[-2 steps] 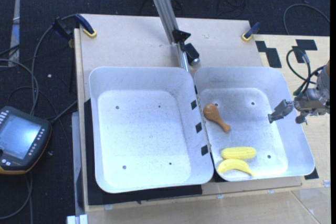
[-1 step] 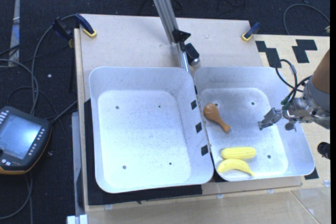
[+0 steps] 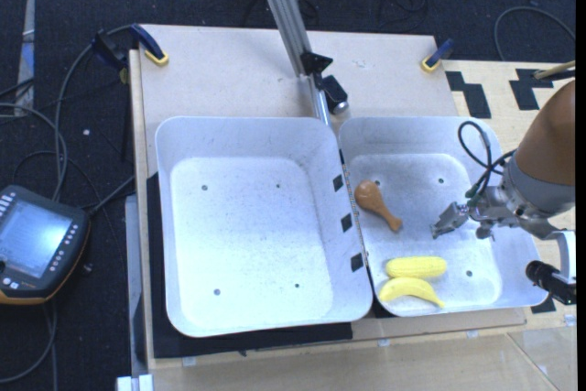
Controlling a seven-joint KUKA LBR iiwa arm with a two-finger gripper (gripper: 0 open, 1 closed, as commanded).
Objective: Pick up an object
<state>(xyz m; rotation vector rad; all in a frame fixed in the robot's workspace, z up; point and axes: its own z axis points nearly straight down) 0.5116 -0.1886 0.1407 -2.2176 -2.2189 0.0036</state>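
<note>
Taking the right bin point(image 3: 476, 146) as our landmark, we count three things inside it. Nearest its front wall lies one banana point(image 3: 409, 290), and just behind it, touching or nearly so, one corn cob point(image 3: 417, 266). Both look like light, stiff toy food with smooth skins that could slip; we would take each across its narrow middle. Further back, toward the bin's left wall, lies one brown drumstick point(image 3: 377, 202), probably light and rigid too, best pinched on its rounded head, since the thin shank may roll. The gripper point(image 3: 449, 222) hangs over the bin's middle, right of the drumstick; it grips nothing, and we cannot tell how far its jaws stand apart. One left bin point(image 3: 165, 142) sits beside the landmark.
</note>
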